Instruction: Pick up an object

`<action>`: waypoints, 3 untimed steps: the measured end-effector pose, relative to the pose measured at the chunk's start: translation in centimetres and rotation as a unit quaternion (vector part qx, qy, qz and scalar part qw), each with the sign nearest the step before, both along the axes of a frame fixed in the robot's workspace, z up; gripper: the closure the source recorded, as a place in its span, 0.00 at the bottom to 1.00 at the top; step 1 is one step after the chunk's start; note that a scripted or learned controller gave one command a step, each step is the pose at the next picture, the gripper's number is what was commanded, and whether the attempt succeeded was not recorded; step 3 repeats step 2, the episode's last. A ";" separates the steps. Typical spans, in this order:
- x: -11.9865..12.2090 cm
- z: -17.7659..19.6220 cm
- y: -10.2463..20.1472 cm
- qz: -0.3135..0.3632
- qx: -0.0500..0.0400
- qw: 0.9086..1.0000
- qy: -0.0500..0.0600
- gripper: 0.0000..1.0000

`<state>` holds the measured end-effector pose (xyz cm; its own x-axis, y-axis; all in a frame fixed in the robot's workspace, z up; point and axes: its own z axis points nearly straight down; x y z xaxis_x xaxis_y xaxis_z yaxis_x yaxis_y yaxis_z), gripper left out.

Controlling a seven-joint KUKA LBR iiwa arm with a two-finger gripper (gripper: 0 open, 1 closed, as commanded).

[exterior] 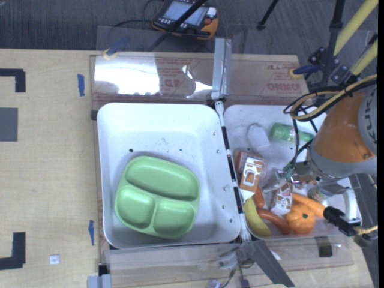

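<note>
although the arm (342,140) leans in over the right bin (240,116), its gripper (292,176) sits low among the clutter there and i cannot tell what state it is in.

any object will do for this task, and the candidates lie in the right bin, heaped toward its near edge. just beside the gripper is a crinkled snack packet (280,195): by the look of it light, soft and slippery, likely to crumple or slide out, so a pinch across a folded edge seems best. touching it on the near side is an orange toy carrot (298,213), probably stiff plastic, light, rounded; it should be taken across its narrower width. a yellow banana (254,218) curves along the bin's near left corner, smooth and apt to roll. a small printed carton (252,171) lies by the divider, flat-sided and probably the easiest to grip. at the far side are a green bottle (283,132) and a clear plastic piece (258,138), both too blurred to judge.

count: two white bins; one green divided tray (159,195) alone in the left bin (120,125); one packet, one carrot, one banana, one carton, one bottle.
</note>
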<state>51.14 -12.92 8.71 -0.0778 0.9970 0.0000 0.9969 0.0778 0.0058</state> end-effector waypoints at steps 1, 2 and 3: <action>0.1 1.0 0.0 -0.001 -0.001 1.000 -0.002 1.00; 4.5 10.1 1.9 0.087 -0.001 0.996 0.002 1.00; 4.5 10.1 1.9 0.087 -0.001 0.996 0.002 1.00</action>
